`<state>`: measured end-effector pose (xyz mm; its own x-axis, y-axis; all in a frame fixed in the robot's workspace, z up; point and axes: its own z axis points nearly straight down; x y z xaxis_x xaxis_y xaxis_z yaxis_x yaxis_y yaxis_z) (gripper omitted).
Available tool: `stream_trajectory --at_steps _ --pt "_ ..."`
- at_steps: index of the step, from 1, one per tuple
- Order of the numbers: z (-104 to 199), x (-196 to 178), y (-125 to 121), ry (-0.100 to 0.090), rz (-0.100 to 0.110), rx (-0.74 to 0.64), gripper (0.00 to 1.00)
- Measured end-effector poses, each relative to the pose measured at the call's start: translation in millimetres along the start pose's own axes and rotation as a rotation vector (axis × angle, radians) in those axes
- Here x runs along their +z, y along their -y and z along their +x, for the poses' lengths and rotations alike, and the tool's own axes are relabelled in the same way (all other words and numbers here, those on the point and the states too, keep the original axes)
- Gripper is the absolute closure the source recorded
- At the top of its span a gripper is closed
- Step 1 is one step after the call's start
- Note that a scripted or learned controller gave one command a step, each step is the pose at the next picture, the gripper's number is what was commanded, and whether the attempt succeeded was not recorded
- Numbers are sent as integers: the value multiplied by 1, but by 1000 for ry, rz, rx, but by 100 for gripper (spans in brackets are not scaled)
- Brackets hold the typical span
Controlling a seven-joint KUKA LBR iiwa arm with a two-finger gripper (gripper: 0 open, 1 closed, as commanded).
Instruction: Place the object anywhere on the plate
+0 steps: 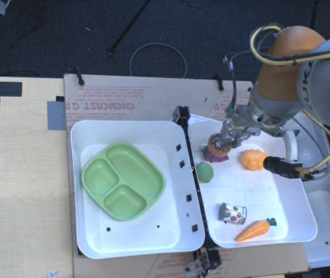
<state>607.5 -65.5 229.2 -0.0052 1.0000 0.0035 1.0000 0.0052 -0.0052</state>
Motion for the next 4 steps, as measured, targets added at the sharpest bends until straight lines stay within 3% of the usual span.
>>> stream_trajectory --at_steps 2,4 --pt "89 4 -2 1 -2 1 100" --pt "199 -8 -3 2 -1 -1 100"
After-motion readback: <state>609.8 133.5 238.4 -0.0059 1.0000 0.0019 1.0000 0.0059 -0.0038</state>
